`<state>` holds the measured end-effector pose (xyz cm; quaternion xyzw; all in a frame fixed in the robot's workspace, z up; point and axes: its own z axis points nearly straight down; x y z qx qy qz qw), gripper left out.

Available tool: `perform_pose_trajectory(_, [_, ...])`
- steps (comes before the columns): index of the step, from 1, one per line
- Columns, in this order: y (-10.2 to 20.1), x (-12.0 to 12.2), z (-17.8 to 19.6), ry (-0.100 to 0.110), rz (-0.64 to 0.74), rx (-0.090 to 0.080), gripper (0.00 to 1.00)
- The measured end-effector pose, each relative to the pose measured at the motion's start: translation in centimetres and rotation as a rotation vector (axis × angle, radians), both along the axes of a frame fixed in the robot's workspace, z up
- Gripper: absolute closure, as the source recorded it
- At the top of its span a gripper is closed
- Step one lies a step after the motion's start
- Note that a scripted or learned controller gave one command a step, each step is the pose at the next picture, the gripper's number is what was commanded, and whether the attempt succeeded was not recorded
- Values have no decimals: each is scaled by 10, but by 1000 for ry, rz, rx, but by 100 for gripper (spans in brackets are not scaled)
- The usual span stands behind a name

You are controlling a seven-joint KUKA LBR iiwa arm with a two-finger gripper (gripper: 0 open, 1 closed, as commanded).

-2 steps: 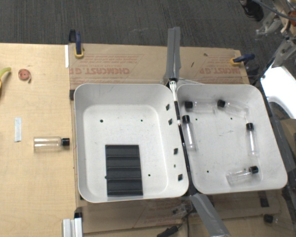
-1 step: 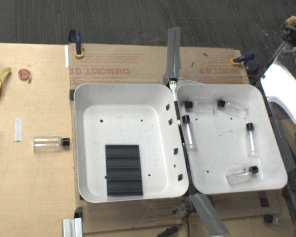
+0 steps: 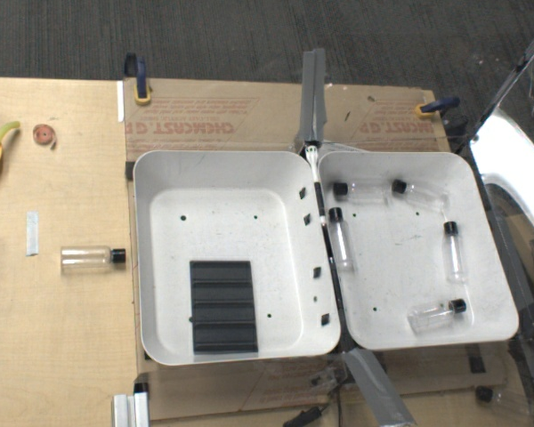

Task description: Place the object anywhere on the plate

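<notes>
Picking step, I reckon: a clear vial (image 3: 341, 238) lies along the left wall of the right bin (image 3: 392, 265), others scattered near its edges. The dark ribbed plate (image 3: 222, 307) waits bare by the left bin's (image 3: 222, 221) front edge. Next I need a square descent across one barrel.

You are looking down on a pale wooden bench (image 3: 53, 327) with a smooth, evenly lit top. Behind the bench, along the far side, runs dark grey ribbed carpet floor (image 3: 249, 20). On the bench lies a flat brown printed cardboard sheet (image 3: 222, 118), pinned at its far corners by a blue-handled clamp (image 3: 135, 76) to the left and another blue and orange clamp (image 3: 434, 107) to the right.
</notes>
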<state>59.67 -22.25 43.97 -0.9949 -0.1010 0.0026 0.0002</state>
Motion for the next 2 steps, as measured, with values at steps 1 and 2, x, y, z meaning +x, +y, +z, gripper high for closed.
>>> perform_pose_trajectory(1, [12, 55, -21, 0, 5, 0, 0])
perform_pose_trajectory(2, [0, -52, 1, 0, -3, 1, 0])
